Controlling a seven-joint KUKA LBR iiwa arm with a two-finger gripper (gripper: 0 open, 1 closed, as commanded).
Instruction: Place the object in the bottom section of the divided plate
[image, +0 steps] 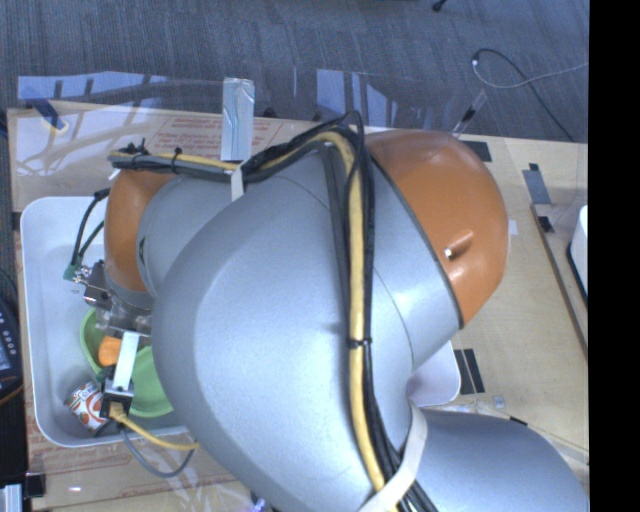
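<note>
Camera view: from my remote seat, the arm (300, 330) covered most of the frame, its grey body and orange band lying across the bench (540, 300) and over the left bin (40, 300).

Gripper: the wrist end reached down into the left bin, but I could not make out the gripper itself, so whether it was open, closed or holding anything, I could not tell.

Divided plate: a green plate (150, 395) sat low in the left bin, mostly hidden under the arm; I could not see its dividers or which section was the bottom one.

Orange item: a small orange piece (106, 351) lay on or just above the green plate, beside the wrist hardware. I judged it might be the object to place, though I could not confirm that.

Wrapped item: a small red-and-white thing (86, 407) lay near the bin's lower left corner, just beside the plate's edge.

Risk, blindness: with the arm blocking the plate, I judged that a release could land in the wrong section, or on a divider, without my seeing it.

Risk, false hold: I judged the program might carry on as if it held something when it held nothing.

Risk, crowding: the wrist and its yellow cable (150, 436) sat close to the plate and the wrapped item; I judged a further descent or sideways move could shove the plate or knock that item.

Risk, cable: the loop near the bin's lower rim looked liable to snag.
</note>
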